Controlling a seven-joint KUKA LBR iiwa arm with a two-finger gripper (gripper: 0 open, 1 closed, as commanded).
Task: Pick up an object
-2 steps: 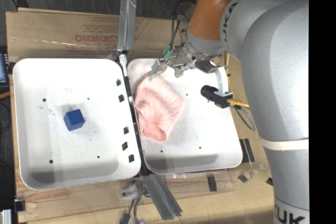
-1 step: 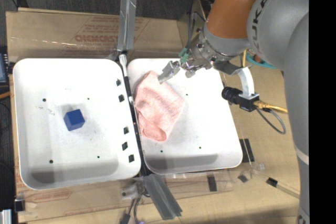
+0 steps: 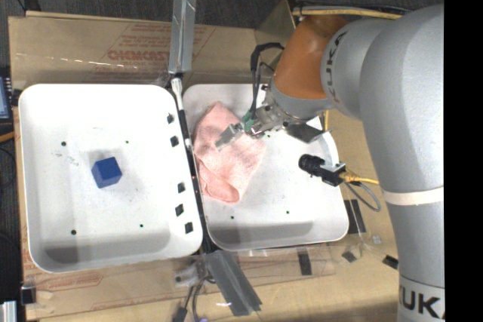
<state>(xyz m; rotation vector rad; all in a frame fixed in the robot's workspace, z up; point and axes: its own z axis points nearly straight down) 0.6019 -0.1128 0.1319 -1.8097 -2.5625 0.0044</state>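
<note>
The arm (image 3: 377, 72) reaches in from the right, its gripper (image 3: 235, 132) low over the pink cloth (image 3: 225, 154) in the right bin (image 3: 302, 215). It sits right on the cloth's upper part, though whether it grips is impossible to tell. In the left bin (image 3: 45, 162), 1 blue cube (image 3: 107, 171) sits alone.
</note>
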